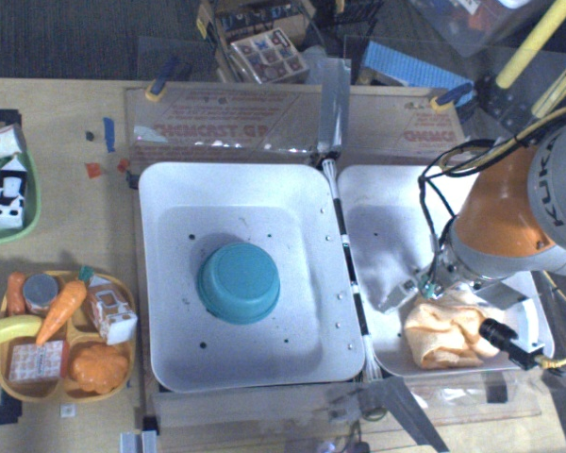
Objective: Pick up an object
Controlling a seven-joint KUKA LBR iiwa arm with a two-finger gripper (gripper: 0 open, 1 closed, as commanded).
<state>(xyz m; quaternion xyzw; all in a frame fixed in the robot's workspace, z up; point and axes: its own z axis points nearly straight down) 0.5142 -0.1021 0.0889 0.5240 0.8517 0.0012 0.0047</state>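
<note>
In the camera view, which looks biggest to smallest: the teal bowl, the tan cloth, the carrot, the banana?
1. teal bowl
2. tan cloth
3. carrot and banana: they look about alike, so unranked.

The arm (509, 220) hides the end effector's fingers and part of the crumpled cloth (443, 333).

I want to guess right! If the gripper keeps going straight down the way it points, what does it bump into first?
Most likely the crumpled orange cloth in the right bin. The gripper hangs just above the cloth's upper left edge, though depth is hard to judge from this slanted view.
</note>
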